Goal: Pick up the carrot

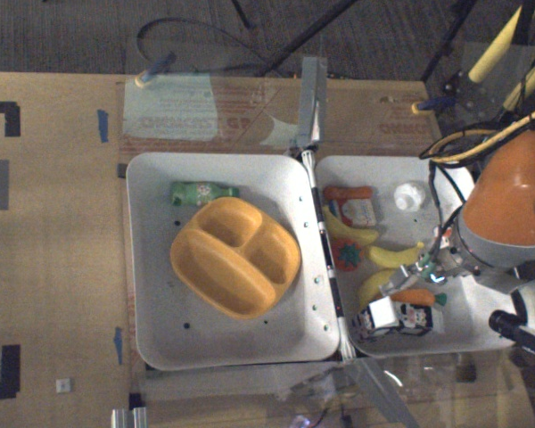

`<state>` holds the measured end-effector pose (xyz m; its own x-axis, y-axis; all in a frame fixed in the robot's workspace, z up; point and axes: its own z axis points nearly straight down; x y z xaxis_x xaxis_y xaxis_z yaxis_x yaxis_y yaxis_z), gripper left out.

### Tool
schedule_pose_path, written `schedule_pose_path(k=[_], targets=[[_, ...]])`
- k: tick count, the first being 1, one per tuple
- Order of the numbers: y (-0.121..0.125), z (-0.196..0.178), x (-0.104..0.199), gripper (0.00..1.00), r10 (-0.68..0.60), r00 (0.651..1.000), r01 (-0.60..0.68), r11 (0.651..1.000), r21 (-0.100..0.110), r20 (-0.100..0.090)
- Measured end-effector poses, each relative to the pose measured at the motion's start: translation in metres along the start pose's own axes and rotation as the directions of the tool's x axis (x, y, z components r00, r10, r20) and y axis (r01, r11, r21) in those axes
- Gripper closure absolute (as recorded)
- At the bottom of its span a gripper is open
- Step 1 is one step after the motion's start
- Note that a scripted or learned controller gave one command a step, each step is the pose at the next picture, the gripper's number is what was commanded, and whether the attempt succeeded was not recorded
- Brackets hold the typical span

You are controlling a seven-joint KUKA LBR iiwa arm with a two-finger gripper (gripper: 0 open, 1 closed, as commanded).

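Note:
The carrot (415, 298), small and orange with a green top at its right end, lies in the right bin (468, 333) near the front. It rests just above a white carton (398, 316) with a black-and-white picture. My gripper (425, 271) hangs directly over the carrot's far side, between it and a yellow banana (394, 256). The grey wrist and orange band (515, 194) rise to the right and hide the bin's right part.
The right bin also holds a second banana (349, 232), a third (373, 285), a red-and-white pack (355, 209), a small red-green item (348, 256) and a clear cup (408, 196). In the left bin sit an orange divided plate (235, 255) and a green packet (203, 192).

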<state>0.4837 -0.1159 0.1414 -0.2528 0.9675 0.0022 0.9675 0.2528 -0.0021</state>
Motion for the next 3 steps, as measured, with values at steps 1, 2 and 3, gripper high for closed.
schedule_pose_path(k=[1,2,3], targets=[[-0.004,0.055,-0.004,0.0,0.154,0.988,-0.154,0.988,-0.006,0.0],[-0.003,0.044,-0.006,1.0,0.157,0.988,-0.157,0.988,-0.012,0.004],[0.018,-0.043,0.084,1.0,0.142,0.99,-0.142,0.99,-0.003,0.001]])
